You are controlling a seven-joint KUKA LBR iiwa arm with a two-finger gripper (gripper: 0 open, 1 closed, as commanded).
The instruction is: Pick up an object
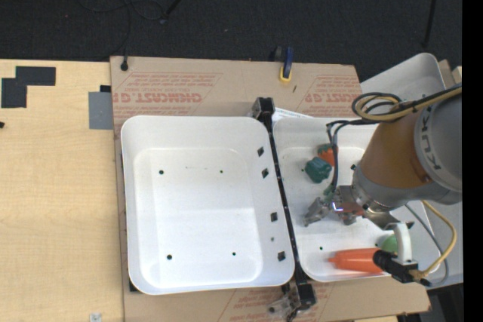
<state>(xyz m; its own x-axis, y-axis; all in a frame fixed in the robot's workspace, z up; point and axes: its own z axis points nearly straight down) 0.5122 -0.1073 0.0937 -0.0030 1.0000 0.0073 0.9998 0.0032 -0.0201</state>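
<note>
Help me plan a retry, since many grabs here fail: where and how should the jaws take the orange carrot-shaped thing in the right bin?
Probably across the middle of the orange carrot-shaped thing, coming straight down from above. It lies flat and long, running left-right near the right bin's front wall, so the jaws should close across its narrow width, front-to-back. The front wall sits close, leaving little room there.

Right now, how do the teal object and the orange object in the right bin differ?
The teal object is small and chunky; the orange object is long and slim. The teal one sits higher in the right bin, the orange one lies along its near edge. Both rest on the bin floor, ungripped.
</note>
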